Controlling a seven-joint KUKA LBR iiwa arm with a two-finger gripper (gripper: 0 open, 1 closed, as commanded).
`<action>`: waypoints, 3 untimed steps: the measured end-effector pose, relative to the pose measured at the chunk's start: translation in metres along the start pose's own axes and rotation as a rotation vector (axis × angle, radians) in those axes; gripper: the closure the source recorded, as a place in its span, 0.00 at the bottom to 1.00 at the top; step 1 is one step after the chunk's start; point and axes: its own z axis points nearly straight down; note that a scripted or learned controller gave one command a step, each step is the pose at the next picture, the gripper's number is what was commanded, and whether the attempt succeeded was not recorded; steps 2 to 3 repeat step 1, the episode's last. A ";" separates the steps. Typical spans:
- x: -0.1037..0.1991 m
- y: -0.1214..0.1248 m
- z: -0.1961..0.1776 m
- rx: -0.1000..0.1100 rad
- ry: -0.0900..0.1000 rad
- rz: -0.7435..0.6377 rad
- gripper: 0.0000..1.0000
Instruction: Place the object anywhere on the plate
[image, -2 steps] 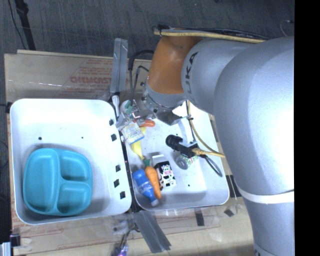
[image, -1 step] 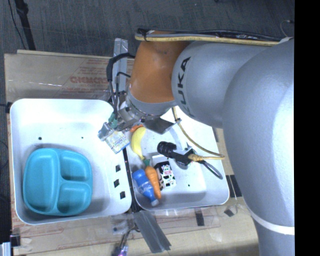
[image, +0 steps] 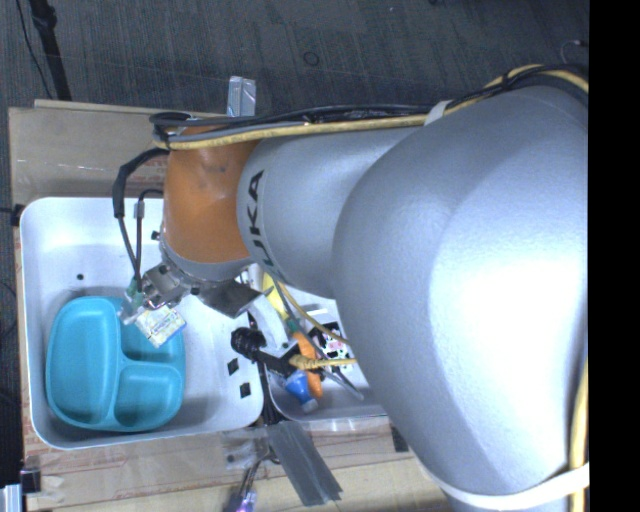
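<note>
A light blue divided plate (image: 105, 365) lies in the left bin (image: 60, 240), near its front left corner. My gripper (image: 160, 300) hangs below the orange-banded wrist, right over the plate's upper right rim. A small pale object with a green spot (image: 157, 323) shows at the gripper's tip, above the plate's rim. The wrist hides how the object is held.
The big grey arm (image: 420, 260) covers most of the right bin. Several small items (image: 310, 362), orange, blue and yellow among them, lie in the visible corner of the right bin. A black cable (image: 125, 220) loops beside the wrist.
</note>
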 end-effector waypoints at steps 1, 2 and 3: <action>-0.001 0.000 0.000 -0.001 0.000 0.001 0.00; -0.001 0.000 0.000 -0.001 0.000 0.001 0.00; -0.001 0.000 0.000 -0.001 0.000 0.001 0.00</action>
